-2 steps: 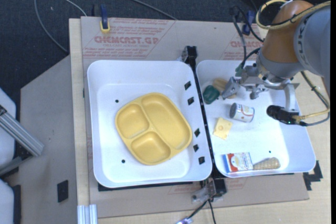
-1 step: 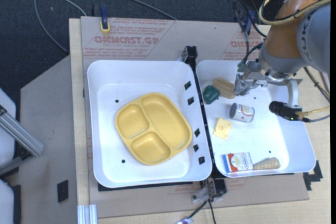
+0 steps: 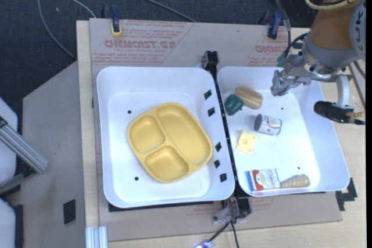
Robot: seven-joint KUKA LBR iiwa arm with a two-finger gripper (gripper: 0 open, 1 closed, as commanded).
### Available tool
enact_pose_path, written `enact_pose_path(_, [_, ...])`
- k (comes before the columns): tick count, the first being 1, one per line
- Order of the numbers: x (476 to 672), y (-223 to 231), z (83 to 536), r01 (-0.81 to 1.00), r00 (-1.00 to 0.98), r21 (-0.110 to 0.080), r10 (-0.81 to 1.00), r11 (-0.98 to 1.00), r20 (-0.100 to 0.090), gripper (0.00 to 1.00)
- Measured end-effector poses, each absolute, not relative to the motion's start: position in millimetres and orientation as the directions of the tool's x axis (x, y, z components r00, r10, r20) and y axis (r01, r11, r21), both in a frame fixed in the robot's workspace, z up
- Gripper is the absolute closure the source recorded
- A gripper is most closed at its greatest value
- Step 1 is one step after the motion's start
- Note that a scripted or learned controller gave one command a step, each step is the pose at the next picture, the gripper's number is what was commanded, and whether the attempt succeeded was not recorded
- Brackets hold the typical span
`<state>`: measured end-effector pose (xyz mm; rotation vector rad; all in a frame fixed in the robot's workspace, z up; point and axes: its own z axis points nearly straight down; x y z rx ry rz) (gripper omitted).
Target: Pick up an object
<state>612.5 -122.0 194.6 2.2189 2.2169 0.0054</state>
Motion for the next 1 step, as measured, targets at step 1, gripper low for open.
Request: enact_pose_path(1, [614.0, -126.5, 239.7, 1.000, 0.000, 0.007, 1.000, 0.000, -0.002, 1.00])
